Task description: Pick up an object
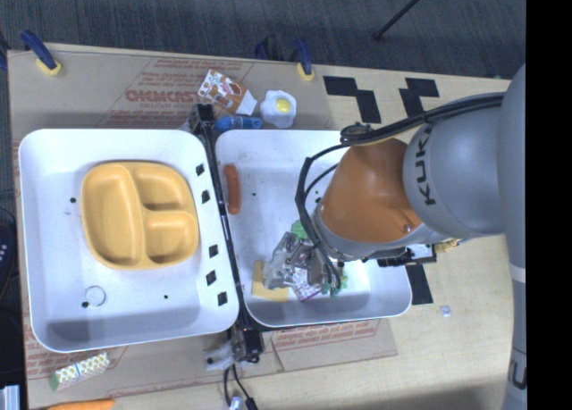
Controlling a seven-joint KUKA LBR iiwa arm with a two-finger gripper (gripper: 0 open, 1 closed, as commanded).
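Gripper (304, 267) sits low in the right bin (268, 145), among a small pile of objects (273, 281) toward 6 o'clock; its grip state cannot be told. An orange hot dog (232, 188) lies at 9 o'clock. A yellow tray (138, 213) rests in the left bin (45, 221).

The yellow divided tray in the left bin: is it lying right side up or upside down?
Right side up. The yellow tray lies flat on the left bin floor with its three hollow compartments facing up toward the camera.
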